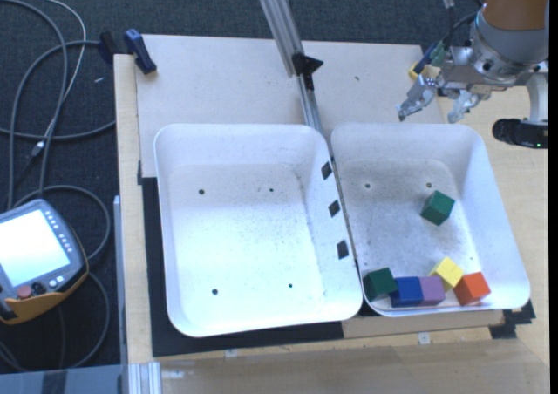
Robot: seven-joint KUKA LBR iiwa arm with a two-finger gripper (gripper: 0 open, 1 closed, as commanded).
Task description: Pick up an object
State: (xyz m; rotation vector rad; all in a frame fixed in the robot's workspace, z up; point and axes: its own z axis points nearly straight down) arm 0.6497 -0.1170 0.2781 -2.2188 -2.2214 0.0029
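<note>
The arm's metal gripper (438, 110) hangs above the far rim of the right bin (488, 176), its jaws spread apart with nothing between them; the grey wrist above carries a smooth orange band. Both bins are shallow moulded white plastic trays with rounded corners, their floors speckled with dark scuffs. The left bin (174, 166) sits just beside the right one, with small black clips along the shared edge.

The blocks are all in the right bin. A dark green cube (438, 207) sits alone near the middle of its floor, tilted on the diagonal. Along the near wall lies a tight row: another green cube (379, 282), a blue block (405, 290), a purple block (432, 289), a yellow cube (448, 272) and an orange cube (472, 288), the neighbours touching or nearly so. They look matte and sharp-edged.

The pale table (218, 78) is flat board. A ribbed aluminium post (275, 9) slants across it. On the dark carpet to the left lies a teach pendant (35, 253) with a glowing screen and looping cables.
</note>
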